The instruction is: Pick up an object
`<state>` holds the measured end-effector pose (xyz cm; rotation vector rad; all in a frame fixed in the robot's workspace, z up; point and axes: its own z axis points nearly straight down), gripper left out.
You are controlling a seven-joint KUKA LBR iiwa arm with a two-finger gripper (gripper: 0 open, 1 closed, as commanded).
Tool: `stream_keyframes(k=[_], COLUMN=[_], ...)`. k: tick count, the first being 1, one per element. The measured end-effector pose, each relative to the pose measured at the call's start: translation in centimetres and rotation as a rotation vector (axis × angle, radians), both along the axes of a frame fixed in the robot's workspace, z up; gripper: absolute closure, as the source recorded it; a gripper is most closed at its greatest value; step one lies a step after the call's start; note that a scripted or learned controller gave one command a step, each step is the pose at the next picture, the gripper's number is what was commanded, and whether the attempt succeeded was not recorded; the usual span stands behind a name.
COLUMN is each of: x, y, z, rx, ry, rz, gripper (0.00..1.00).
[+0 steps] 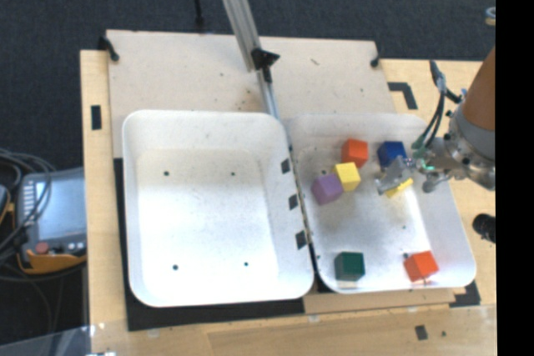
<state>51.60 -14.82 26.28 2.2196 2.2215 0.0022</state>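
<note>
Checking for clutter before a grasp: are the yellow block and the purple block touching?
Touching. The camera view shows the yellow block pressed against the purple block, no gap between.

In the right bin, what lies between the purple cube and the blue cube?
In the camera view, the yellow cube lies between the purple cube and the blue cube, touching the purple one.

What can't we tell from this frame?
- Pincer state: small and blurred in the camera view, sitting over a yellow object that it partly covers; grip unclear.
- Yellow object's shape: mostly hidden under the pincer.
- Arm: cut off by the right edge.
- Green block: its base blends into the right bin's rim.
</note>
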Motion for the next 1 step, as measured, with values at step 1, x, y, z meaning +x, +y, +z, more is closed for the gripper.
stream_keyframes(k=[1], x=[0.34], y=[-0.88], z=[-5.83], rx=[-0.001], ry=[0.006], rz=[-0.002], gripper=[0.00])
